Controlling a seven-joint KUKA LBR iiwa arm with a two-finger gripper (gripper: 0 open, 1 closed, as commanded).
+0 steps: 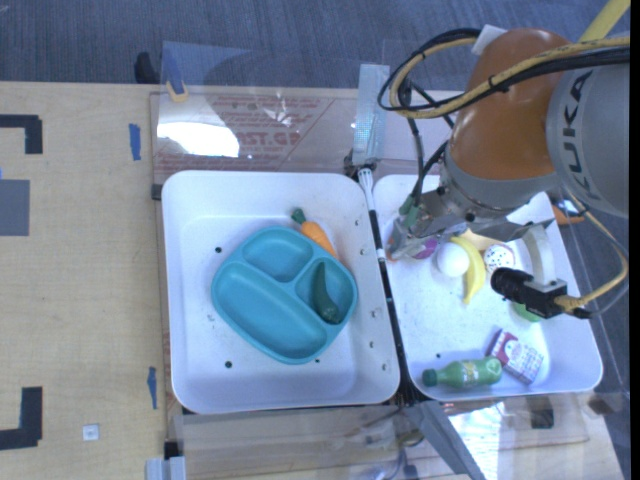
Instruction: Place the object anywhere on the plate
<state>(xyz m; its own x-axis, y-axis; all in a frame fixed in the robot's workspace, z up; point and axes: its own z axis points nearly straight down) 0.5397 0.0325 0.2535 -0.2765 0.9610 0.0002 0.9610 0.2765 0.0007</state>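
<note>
On the left, the left bin (190,268) holds a teal divided plate (285,293) with three compartments. A toy carrot (315,233) lies just beyond the plate's far right edge, touching or nearly touching its rim, its long axis running diagonally with the green top toward the upper left and the orange tip toward the lower right. A dark green piece (328,293) lies in the plate's right compartment.

In the right bin (580,368) the gripper (408,240) hangs low near the bin's left wall; whether it is parted or closed, and whether it has hold of anything, cannot be told from this angle. Beside it lie a white egg (455,260) and a yellow banana (472,268), its length running roughly up and down the view. Nearer the front lie a green bottle (462,373) on its side, neck pointing left, and a small carton (517,356) whose print is too small to read. The arm (590,128) bears the letters "KUKA" partly in view at the right edge.
</note>
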